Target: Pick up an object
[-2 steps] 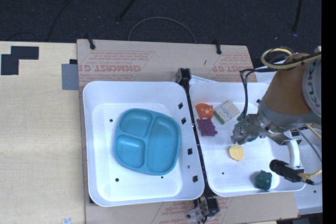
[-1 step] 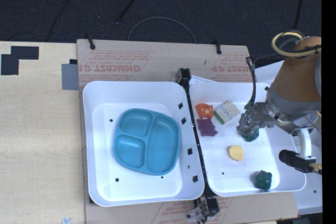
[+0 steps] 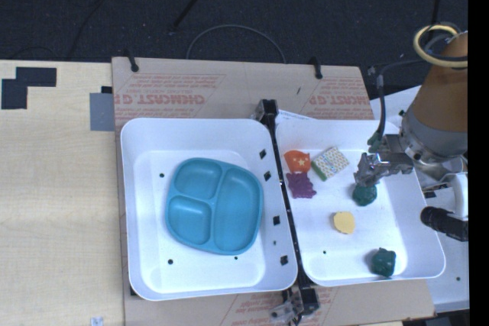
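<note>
A: How far along is the pick?
B: Nothing is lifted. The tool (image 3: 367, 178) hangs right over a teal ball (image 3: 365, 195) in the right bin (image 3: 412, 271).
A: Gripped?
B: Can't tell. The yellow disc (image 3: 344, 222) lies just below-left.

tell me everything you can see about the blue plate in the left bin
The blue plate looks like smooth moulded plastic, a rounded square with three compartments: one large on the view's right and two smaller on the left. It lies flat and face up, slightly rotated, near the middle of the left bin. It touches only the bin floor.
</note>
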`<state>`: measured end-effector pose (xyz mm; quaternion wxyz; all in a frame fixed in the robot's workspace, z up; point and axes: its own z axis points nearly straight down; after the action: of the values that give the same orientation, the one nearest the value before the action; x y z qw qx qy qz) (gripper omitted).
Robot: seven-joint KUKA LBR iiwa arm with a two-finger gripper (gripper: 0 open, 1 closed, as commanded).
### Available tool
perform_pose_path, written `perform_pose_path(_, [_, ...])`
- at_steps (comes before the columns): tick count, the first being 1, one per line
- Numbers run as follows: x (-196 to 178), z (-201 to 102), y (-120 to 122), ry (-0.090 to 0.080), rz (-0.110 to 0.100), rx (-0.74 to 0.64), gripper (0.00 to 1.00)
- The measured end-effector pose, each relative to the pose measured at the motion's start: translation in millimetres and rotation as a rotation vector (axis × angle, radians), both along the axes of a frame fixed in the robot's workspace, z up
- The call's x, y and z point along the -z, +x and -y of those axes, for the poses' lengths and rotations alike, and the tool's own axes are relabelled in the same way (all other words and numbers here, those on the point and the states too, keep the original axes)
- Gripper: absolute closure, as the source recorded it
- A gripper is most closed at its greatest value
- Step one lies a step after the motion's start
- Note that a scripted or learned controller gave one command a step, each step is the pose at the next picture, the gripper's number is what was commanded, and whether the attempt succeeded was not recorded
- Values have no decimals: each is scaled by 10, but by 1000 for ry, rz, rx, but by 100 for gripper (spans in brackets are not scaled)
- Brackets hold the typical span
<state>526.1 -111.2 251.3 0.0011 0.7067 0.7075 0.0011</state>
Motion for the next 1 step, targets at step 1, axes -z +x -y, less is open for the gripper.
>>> perform_pose_path(1, [-269, 10, 2, 0, -3, 1, 100])
